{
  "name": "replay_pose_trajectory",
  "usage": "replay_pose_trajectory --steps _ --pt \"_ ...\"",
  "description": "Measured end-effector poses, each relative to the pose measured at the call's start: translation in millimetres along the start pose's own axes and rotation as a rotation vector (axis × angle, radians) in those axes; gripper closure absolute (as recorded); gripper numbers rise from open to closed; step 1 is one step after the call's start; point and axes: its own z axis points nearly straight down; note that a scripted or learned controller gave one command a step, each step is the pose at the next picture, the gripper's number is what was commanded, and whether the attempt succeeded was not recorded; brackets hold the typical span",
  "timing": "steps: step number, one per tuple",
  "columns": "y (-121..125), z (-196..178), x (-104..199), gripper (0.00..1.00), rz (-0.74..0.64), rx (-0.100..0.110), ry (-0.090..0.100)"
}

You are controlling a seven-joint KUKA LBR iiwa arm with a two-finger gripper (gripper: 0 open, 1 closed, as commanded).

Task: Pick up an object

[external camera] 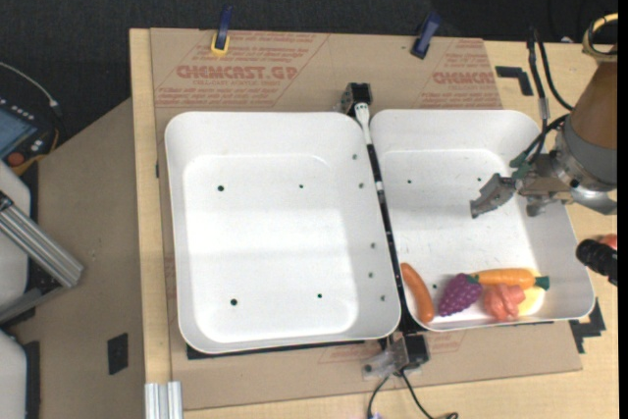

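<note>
Your gripper hangs over the right bin, toward its right side, with the arm coming in from the right edge. You can make out a grey finger tip pointing left and down over the white floor, but the angle hides how the jaws stand, so you cannot tell whether they are wide or narrow. Nothing is visible between them.

Below the gripper, and well apart from it, your pickable things lie in a row along the near wall of the right bin. From left to right you have an orange sausage lying at a slant by the bin's near-left corner, purple grapes just beside it, then a pink piece with a carrot lying across just above it, its green end pointing right. Something yellow peeks out at the right end of the row; you cannot tell what it is.

The left bin sits just beside the right one, their rims meeting along a dark strip down the middle.

Both bins rest on a brown board. Red printing on it reads "CHEMCAST GP" behind the left bin, and the same print, partly covered, shows behind the right bin. Two blue clamps grip the board's far edge.
</note>
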Motion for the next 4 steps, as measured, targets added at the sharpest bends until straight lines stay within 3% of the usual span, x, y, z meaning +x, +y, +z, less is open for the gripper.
replay_pose_trajectory --steps 1,2,3,4 --pt "-23 -37 -91 0.0 0.009 -0.007 -0.009" --pt "-32 -239 -85 0.0 -0.001 -0.023 -0.011" --pt "-32 -324 -19 0.0 -0.007 -0.016 -0.004" --pt "-32 -322 17 0.0 -0.004 -0.005 -0.001"
